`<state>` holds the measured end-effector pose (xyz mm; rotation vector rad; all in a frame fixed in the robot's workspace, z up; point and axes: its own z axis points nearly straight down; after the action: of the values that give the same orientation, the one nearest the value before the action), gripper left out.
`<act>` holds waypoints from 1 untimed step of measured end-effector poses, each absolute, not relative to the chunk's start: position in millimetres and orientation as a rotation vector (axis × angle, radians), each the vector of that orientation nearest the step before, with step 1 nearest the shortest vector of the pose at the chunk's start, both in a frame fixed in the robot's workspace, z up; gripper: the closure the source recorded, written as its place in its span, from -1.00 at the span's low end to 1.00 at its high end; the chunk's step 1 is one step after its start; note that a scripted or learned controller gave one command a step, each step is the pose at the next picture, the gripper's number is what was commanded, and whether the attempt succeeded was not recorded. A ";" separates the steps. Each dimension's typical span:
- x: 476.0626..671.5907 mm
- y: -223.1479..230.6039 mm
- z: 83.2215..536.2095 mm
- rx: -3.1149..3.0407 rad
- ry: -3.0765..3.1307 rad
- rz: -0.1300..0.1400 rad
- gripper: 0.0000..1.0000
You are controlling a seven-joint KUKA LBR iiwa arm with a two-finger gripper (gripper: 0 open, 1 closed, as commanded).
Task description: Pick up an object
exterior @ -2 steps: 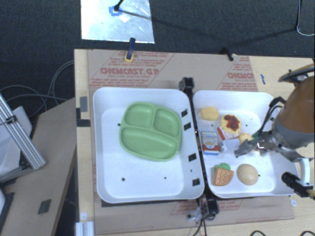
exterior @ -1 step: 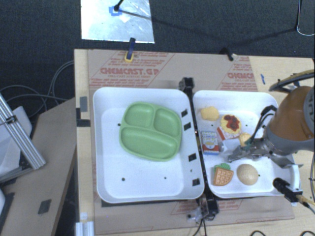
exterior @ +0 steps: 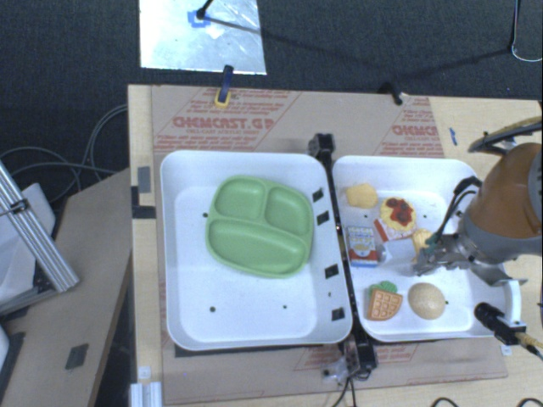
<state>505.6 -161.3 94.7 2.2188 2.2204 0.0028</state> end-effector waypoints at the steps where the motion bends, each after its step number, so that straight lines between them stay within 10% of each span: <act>1: 508.2 -166.9 155.8 2.215 2.223 0.003 1.00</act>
<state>508.2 -166.9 155.8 2.2148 2.2228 0.0027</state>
